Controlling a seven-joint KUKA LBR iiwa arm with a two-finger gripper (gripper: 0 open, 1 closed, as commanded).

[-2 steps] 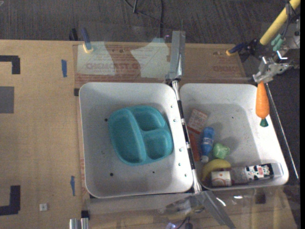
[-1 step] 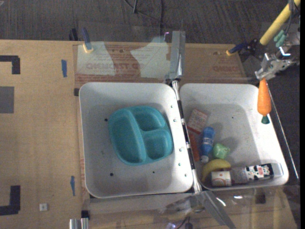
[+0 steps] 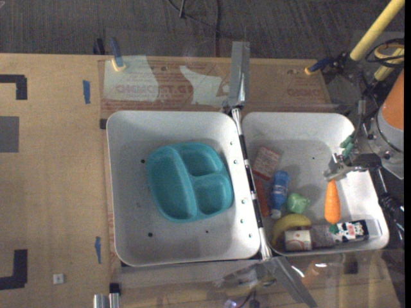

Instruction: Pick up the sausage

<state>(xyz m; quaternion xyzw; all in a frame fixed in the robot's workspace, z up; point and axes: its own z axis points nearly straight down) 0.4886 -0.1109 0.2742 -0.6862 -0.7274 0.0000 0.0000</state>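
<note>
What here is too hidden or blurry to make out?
- Arm: cut off by the camera view's right edge.
- Sausage: partly tucked against the bin divider.
- Carton: print too small to read.
- End effector: too blurred to judge.

The arm [image 3: 393, 124] is extended in from the right, orange band uppermost, with the claw [image 3: 339, 165] lowered.

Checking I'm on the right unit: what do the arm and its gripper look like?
The arm is grey with an orange band above the wrist. Its gripper is pale grey metal with a small green part on its side. Dark cables run beside the arm.
</note>
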